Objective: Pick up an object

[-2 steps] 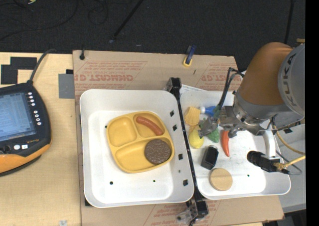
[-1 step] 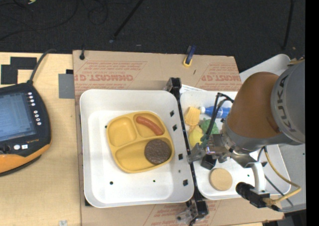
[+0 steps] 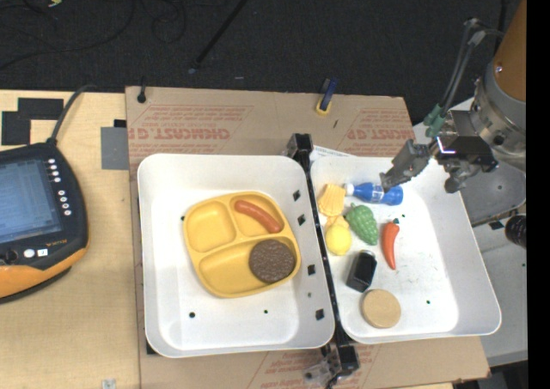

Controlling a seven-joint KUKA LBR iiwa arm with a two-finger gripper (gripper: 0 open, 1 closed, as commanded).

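I am hovering my gripper (image 3: 427, 164) spread open, grasping nothing, above the right bin (image 3: 447, 293). Nearest is the blue bottle (image 3: 378, 194), lying in that bin; lifting is remaining.

The right bin (image 3: 464, 293) has bare floor along its right side; toys crowd its left by the divider (image 3: 314, 233).
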